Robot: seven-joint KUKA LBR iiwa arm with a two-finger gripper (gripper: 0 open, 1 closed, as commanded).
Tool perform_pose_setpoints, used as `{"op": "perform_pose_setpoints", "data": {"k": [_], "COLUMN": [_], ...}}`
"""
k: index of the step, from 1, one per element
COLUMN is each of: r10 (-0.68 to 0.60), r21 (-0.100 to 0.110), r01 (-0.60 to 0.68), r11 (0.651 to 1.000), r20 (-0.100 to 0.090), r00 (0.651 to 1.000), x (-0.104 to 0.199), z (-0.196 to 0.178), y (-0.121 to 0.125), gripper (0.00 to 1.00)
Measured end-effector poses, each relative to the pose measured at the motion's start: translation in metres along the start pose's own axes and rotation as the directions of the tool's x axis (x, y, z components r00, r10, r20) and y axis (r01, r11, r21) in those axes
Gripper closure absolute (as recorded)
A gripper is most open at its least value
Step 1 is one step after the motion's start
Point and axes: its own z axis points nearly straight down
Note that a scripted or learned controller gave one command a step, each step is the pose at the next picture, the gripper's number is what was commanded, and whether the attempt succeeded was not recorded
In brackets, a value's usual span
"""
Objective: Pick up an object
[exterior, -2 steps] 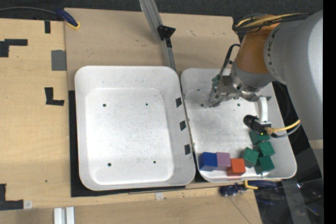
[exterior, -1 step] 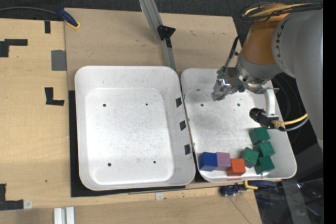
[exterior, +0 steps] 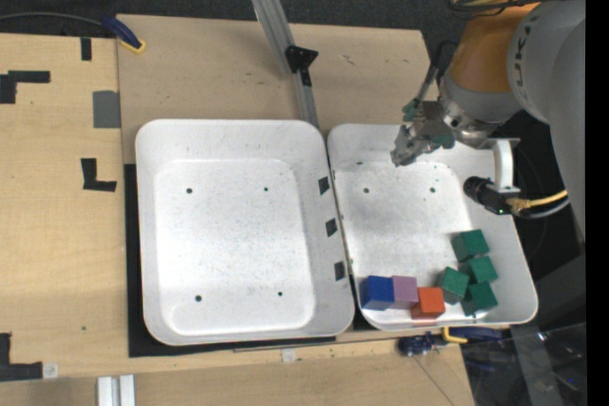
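I see the gripper (exterior: 411, 150) over the far end of the right bin (exterior: 381, 204); I cannot tell how its tool stands. The blocks (exterior: 433, 285) sit clustered at that bin's near edge, well apart from it.

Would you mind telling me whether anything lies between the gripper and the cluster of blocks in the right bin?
Nothing visible does. The gripper is over the far edge of the right bin, and the blue block, purple block, orange block and green blocks sit in the near corner, with bare bin floor between.
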Motion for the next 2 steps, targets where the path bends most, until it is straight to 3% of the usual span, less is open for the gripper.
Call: {"op": "perform_pose_setpoints", "data": {"k": [1,2], "r10": [0.0,-0.004], "r21": [-0.002,0.005], "r01": [0.0,0.004], "r11": [1.0,1.0], "r20": [0.001,-0.001], "r00": [1.0,1.0], "x": [0.001,0.058], "z": [-0.064,-0.066], "y": [0.003,-0.019], "gripper": [1.0,1.0]}}
